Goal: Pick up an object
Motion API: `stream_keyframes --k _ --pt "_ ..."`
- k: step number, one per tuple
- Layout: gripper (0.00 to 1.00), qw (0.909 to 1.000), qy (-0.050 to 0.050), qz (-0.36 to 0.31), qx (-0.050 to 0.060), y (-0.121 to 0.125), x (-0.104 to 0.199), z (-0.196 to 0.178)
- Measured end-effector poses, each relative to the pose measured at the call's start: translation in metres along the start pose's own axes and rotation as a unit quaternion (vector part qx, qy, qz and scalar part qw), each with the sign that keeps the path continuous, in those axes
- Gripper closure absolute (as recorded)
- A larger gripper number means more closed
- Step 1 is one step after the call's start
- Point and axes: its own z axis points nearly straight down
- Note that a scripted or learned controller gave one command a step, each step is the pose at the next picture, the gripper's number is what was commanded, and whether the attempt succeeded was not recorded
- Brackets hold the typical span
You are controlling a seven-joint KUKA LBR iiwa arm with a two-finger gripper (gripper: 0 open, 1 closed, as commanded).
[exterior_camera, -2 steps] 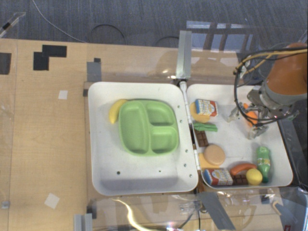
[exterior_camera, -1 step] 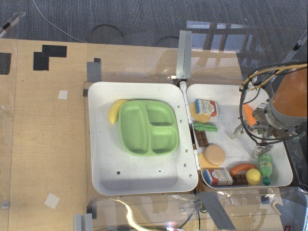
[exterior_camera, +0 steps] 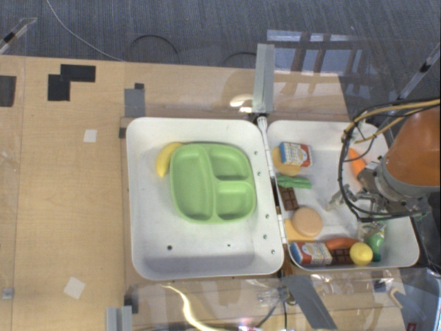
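While the grey arm [exterior_camera: 413, 158] with its orange band hangs over the right bin [exterior_camera: 324, 135], the claw [exterior_camera: 368, 216] sits low near that bin's right side, wrapped in cables, and whether it is spread or pressed together cannot be told from this angle. Nothing can be seen between its tips. Just below the claw, in the bin's lower right corner, lie a yellow lemon [exterior_camera: 361, 254] and a small green object [exterior_camera: 375, 241], with an orange carrot [exterior_camera: 340, 243] beside them. To the claw's left, a little apart, rests a round tan bun [exterior_camera: 306, 221]; a white carton [exterior_camera: 313, 254] lies at the bin's front edge. Farther off, near the bin's back left, sits a small box with a red and blue label [exterior_camera: 294, 154], with a green bean pod [exterior_camera: 293, 182] and a brown chocolate bar [exterior_camera: 289, 198] below it along the dividing wall. An orange piece [exterior_camera: 355, 163] shows just beside the arm at the bin's right.

The left bin [exterior_camera: 148, 240] holds a green divided tray [exterior_camera: 212, 182] with a yellow banana [exterior_camera: 164, 158] touching its upper left corner. Both bins sit on a light wooden counter [exterior_camera: 62, 205] marked with black squares [exterior_camera: 69, 80]. Beyond the counter lies grey carpet [exterior_camera: 207, 12] crossed by a thin cable [exterior_camera: 76, 29].
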Motion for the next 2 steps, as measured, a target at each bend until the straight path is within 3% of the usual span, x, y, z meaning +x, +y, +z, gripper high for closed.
stream_keyframes --k 1,2 --pt "0.00 0.9945 -0.001 -0.105 -0.007 -0.028 -0.011 0.002" --pt "0.00 1.0000 0.000 0.005 -0.002 0.002 -0.055 0.001"
